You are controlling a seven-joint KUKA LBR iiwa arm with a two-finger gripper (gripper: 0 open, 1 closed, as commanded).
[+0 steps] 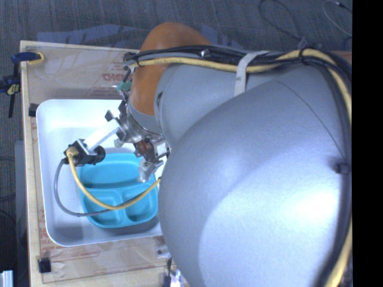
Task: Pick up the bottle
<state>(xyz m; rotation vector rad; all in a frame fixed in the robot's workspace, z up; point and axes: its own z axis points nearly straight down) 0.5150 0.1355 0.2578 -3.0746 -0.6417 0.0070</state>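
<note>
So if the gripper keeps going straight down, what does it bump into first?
Probably the blue tray in the white bin. The gripper hangs over the tray's edge, though depth is hard to judge.

arm (pixel 257 172) hides right bin | blue tray (pixel 116 193) partly covered

Only one trace of print shows: faded reddish lettering (pixel 114 76) on the pale wooden bench board (pixel 72 64), near its far edge, just beyond the far rim of the shallow white plastic bin (pixel 48 160). The letters are too washed out and too small to make out as words. A similar faint reddish mark (pixel 43 239) lies along the bench's left edge near the near corner, equally unreadable
</note>
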